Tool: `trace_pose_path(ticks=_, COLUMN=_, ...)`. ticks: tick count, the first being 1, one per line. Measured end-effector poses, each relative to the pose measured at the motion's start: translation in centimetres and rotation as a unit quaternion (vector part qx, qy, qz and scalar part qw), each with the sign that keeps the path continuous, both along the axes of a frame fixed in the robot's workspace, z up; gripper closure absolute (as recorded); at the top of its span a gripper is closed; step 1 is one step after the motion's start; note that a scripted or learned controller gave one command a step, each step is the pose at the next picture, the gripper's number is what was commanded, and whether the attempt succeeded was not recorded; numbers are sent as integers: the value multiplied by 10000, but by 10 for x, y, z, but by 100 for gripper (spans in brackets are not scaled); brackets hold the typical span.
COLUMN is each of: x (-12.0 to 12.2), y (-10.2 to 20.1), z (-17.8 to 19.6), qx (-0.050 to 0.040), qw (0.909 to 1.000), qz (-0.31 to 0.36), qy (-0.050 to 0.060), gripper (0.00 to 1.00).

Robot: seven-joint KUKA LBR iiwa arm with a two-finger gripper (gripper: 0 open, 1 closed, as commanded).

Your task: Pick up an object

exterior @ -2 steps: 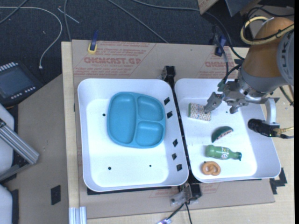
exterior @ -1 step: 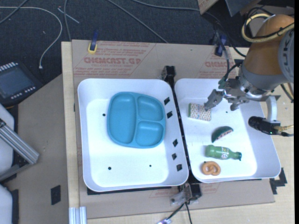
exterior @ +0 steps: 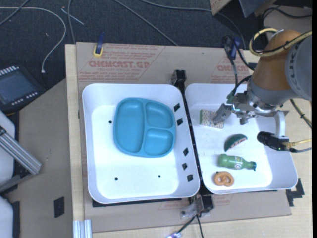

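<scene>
My gripper (exterior: 233,116) hangs over the back of the right bin (exterior: 282,180), open, with nothing between its fingers. One finger (exterior: 221,114) reaches down beside a green and white speckled sponge (exterior: 210,118) lying at the bin's back left. A watermelon slice (exterior: 236,142) lies just in front of the gripper. Further forward are a green bottle (exterior: 236,162) on its side and a small pretzel (exterior: 224,179) near the front wall.
The left bin (exterior: 99,177) holds a blue divided plate (exterior: 144,127) toward its back. A black divider strip (exterior: 185,133) runs between the two bins. Cables and a cardboard board lie beyond the bins.
</scene>
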State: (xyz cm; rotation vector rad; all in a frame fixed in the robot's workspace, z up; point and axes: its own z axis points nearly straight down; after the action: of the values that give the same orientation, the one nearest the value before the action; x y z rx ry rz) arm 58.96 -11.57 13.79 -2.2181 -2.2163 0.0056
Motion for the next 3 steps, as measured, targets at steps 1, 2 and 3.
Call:
trace_pose_path(ticks=1, x=-1, y=1, z=-53, qx=2, qw=10000, qz=4, qy=1, gripper=0)
trace_pose_path(ticks=2, x=1, y=1, z=-39, qx=1, qw=10000, qz=2, qy=-35, gripper=100)
trace_pose_path(ticks=3, x=-5, y=2, z=8, qx=-10, qw=10000, qz=8, qy=-57, gripper=100)
